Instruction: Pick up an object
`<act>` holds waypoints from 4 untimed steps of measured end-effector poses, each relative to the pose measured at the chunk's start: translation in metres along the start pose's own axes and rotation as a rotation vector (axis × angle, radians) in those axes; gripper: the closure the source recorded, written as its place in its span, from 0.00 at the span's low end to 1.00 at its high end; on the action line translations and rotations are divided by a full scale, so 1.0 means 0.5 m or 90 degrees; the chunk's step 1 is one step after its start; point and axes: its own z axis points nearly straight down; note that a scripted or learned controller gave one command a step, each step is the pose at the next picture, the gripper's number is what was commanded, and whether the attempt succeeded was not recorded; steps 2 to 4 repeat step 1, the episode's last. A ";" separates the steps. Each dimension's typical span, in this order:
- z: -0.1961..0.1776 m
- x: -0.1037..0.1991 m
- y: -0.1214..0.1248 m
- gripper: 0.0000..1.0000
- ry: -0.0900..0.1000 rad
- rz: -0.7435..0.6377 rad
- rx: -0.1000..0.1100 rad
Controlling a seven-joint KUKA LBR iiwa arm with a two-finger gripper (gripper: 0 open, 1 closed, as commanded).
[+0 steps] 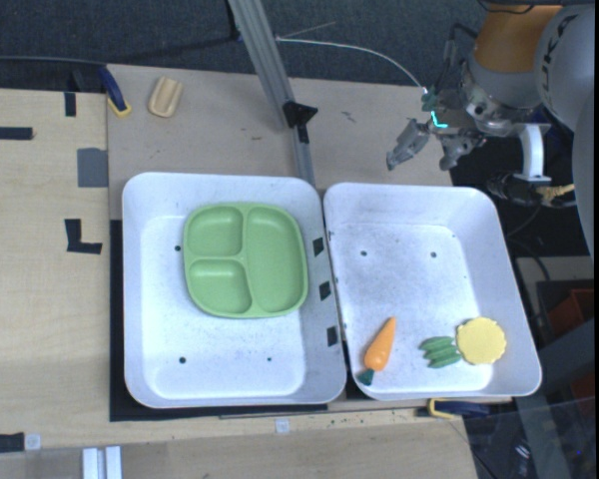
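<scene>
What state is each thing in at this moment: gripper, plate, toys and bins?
Gripper: raised beyond the right bin's far rim, holding nothing.
Green divided plate: flat in the left bin.
Toy carrot: lying tilted on the right bin floor, near the front.
Yellow toy: lying in the right bin's front corner.
Green pod: lying against the yellow toy.

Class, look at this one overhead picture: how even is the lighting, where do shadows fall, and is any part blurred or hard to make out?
Camera view: lighting is soft and even, no strong glare on the white bins; the plate and carrot are sharp with faint shadows; the gripper beyond the right bin looks slightly soft, its fingers hard to read; the floor at the top is dark.
</scene>
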 end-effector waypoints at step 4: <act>0.121 -0.015 0.002 0.00 0.000 0.001 0.003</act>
